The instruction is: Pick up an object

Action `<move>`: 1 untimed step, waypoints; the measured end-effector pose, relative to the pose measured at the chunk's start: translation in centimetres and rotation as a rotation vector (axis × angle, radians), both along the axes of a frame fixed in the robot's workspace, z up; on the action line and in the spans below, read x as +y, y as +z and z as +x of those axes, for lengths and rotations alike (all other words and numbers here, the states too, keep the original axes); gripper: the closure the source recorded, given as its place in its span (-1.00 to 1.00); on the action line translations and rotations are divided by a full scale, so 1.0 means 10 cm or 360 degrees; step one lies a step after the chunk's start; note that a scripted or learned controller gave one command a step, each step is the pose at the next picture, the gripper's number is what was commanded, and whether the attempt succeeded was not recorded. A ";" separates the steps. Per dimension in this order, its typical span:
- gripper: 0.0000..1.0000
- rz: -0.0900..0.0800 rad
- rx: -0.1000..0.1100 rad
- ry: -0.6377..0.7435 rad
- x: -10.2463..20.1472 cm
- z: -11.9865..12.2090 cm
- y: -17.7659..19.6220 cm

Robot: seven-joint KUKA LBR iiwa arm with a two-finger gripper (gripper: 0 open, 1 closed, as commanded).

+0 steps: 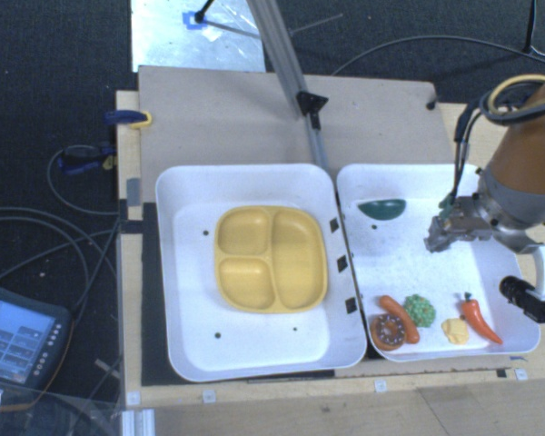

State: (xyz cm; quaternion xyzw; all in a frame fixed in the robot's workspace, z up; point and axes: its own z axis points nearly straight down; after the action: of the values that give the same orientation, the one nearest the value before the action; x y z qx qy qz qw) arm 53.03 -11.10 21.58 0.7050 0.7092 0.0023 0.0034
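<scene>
The right bin (409, 266) holds several toy foods along its front edge: a brown donut (387, 331), an orange sausage (399, 317), a green broccoli (420, 310), a small yellow piece (455, 331) and an orange-red chili pepper (480, 320). A dark green bowl (382, 209) lies near the bin's back wall. My gripper (442, 236) hangs over the right half of this bin, behind the foods and to the right of the bowl. Nothing shows between its fingers.
The left bin (186, 271) holds a yellow divided plate (271, 258). A slanted grey pole (282, 53) ends at a black clamp above the seam between the bins. Cables and a teach pendant (18, 334) lie on the floor to the left.
</scene>
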 end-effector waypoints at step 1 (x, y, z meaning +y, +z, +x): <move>1.00 0.0006 0.0007 0.0008 0.52 0.19 0.05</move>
State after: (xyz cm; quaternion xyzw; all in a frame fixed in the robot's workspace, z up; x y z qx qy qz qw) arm 54.95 -5.95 22.11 0.7033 0.7109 0.0021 0.0006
